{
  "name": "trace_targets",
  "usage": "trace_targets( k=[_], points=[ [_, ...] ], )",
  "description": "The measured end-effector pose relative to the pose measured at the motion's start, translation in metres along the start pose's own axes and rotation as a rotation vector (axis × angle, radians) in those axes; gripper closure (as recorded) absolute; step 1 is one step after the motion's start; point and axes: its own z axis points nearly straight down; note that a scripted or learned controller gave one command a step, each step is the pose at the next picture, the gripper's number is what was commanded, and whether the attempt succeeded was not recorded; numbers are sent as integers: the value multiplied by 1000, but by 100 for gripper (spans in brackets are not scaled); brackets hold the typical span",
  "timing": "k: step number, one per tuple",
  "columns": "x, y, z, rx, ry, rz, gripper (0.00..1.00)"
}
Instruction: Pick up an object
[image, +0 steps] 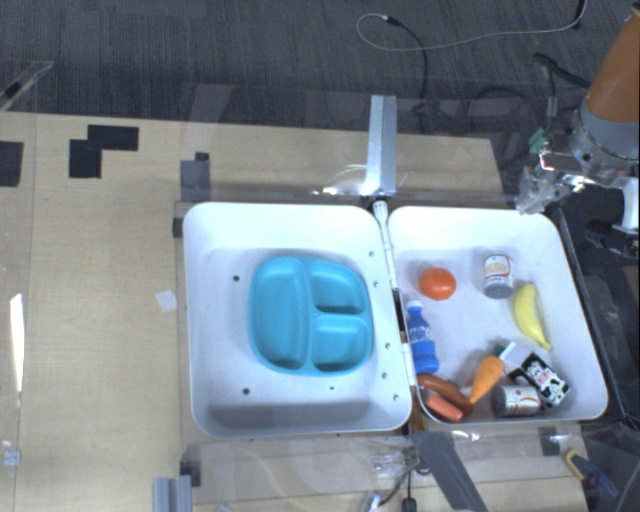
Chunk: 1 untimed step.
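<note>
Two shallow white bins sit side by side on a pale bench, seen from above at a slant. The left bin (215, 300) holds a blue divided plate (308, 313), lying flat near its middle, with three compartments.

The right bin (560, 260) holds the small objects. An orange ball (437, 283) rests toward the upper middle, with a small can (497, 275) just to its right. A yellow banana (529, 314) lies below and right of the can, near the right wall. A blue bottle (421, 340) lies along the left wall, next to the divider between the bins. Along the near edge sits a cluster — a reddish sausage-shaped item (442, 394), an orange carrot (485, 377) leaning beside it, a second can (517, 400) on its side, and a black-and-white patterned item (543, 378) touching that can.

The arm enters at the upper right, its orange band visible at the corner. The gripper (545, 185) hangs over the far right corner of the right bin, well apart from every object — nothing is seen in it, and whether it is open or closed cannot be told from this view.
</note>
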Motion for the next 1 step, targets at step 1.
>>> trace_targets(
  k=[1],
  points=[
    [45,-24,7,1,1,-185,100]
  ],
)
